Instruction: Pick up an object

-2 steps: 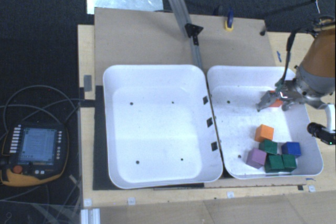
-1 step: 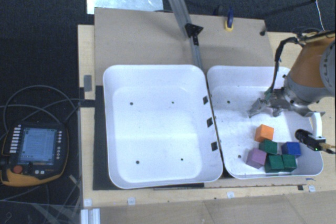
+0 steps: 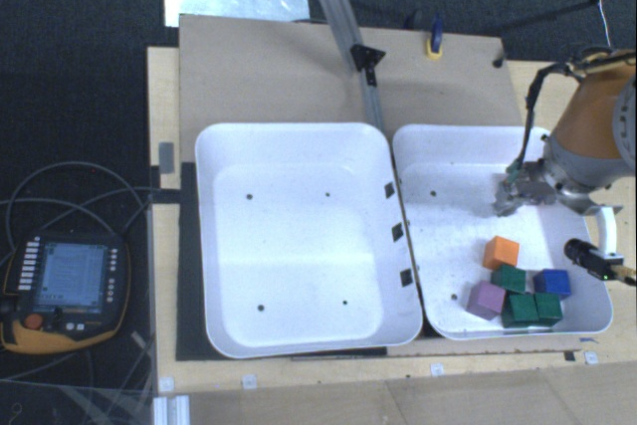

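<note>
— Over the right-hand shallow white plastic bin (image 3: pixel 438 204), what is pictured?
— The arm's grey metal hand (image 3: pixel 510 198) hangs near the bin floor; whether its fingers are parted cannot be told.
— And the blocks?
— An orange cube (image 3: pixel 501 252) lies just beside the hand, toward the bin's near edge; green (image 3: pixel 510 279), blue (image 3: pixel 552 283) and purple cubes (image 3: pixel 487 299) cluster beyond it.

From my overhead view, the arm (image 3: pixel 597 129) reaches in from the right over the right bin (image 3: pixel 448 154), its gripper (image 3: pixel 510 197) low above the bin's bare floor – I can't make out how its fingers stand. Nearer the bin's front right corner sits a cluster of blocks – an orange block (image 3: pixel 501 252), a purple block (image 3: pixel 487 299), a blue block (image 3: pixel 552 283) and green blocks (image 3: pixel 523 304) – all apart from the gripper. The left bin (image 3: pixel 299 144) lies beside it, and a teach pendant (image 3: pixel 65 292) rests on the floor at far left.
</note>
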`<state>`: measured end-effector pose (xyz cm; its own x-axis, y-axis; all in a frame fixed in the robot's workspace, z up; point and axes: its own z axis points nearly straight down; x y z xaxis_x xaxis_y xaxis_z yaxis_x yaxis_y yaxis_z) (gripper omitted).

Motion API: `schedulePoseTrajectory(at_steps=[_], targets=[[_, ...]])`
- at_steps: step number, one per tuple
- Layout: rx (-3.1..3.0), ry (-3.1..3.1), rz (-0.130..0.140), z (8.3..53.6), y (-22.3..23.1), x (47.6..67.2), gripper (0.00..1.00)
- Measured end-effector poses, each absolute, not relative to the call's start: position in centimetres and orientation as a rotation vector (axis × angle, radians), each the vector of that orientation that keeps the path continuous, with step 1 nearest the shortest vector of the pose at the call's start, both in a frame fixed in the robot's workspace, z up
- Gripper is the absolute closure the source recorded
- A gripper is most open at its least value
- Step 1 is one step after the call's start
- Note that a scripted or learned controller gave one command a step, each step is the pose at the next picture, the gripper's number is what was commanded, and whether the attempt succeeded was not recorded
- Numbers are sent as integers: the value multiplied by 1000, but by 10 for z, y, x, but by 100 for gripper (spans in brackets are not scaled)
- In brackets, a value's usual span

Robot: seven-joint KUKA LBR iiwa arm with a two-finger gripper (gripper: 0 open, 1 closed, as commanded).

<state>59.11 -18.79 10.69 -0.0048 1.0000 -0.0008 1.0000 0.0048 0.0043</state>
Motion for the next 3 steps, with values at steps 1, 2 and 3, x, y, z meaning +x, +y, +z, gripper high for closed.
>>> schedulePoseTrajectory(at_steps=[1, 2, 3], targets=[[2215, 2218, 5, 163, -194, 584, 100], [2213, 2220, 5, 209, -197, 582, 100], [2211, 2221, 6, 259, -197, 584, 100]])
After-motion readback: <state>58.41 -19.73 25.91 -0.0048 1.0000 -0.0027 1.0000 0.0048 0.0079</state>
